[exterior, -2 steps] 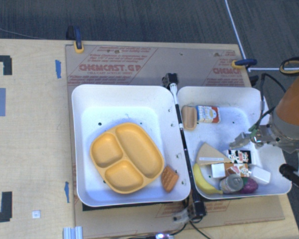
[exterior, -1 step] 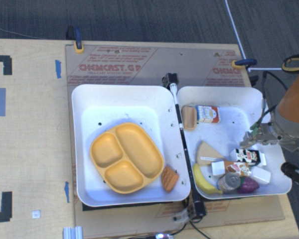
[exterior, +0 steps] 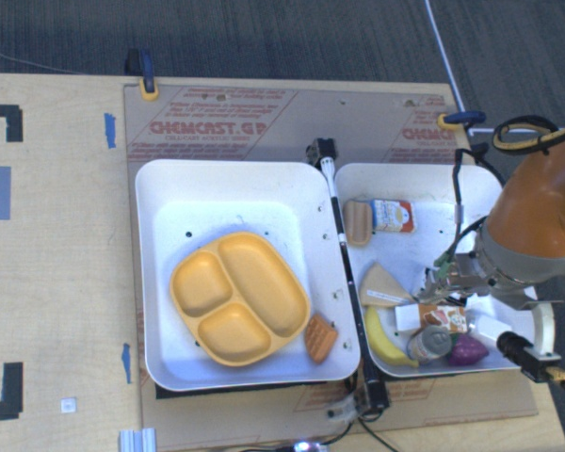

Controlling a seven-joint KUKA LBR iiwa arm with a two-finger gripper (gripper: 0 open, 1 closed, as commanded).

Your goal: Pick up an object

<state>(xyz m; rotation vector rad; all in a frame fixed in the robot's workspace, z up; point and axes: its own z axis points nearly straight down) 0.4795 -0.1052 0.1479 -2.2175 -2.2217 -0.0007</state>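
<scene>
My fingers (exterior: 440,290) hovering lower right, spread: cannot tell. One banana (exterior: 384,339) lying below, long axis near-vertical in frame.

A robotics lab: clamped bench board (exterior: 264,121), tape marks, two white bins (exterior: 160,252).

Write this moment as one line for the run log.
arm: over right bin | gripper: low among items, above banana | grasp: cannot tell | left bin: yellow tray
</scene>
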